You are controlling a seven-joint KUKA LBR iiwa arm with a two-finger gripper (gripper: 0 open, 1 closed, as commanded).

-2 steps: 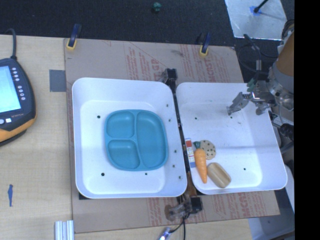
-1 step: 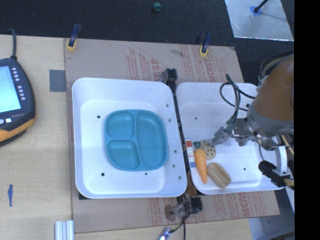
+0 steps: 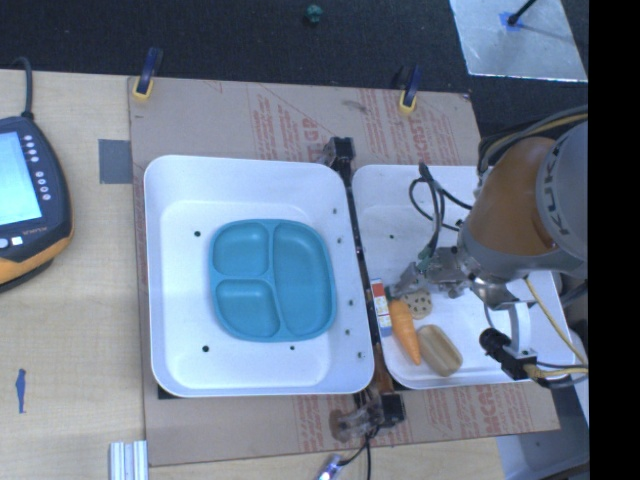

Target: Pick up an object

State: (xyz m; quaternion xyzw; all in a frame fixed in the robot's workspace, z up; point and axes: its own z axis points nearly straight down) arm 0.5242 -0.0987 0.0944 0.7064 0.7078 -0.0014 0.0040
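gripper [image 3: 418, 286] low in right bin [image 3: 395, 203], finger state can't tell, nothing visibly held; carrot [image 3: 404, 332] just below it, tan block [image 3: 439, 350] beside carrot, blue tray [image 3: 272, 278] in left bin [image 3: 165, 268]

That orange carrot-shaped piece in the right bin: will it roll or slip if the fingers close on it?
The carrot looks tapered and rounded, so it may roll or squirt out of a pinch. It looks like a stiff toy, probably light. It lies close beside the tan oval piece and the bin wall, which could block a finger.
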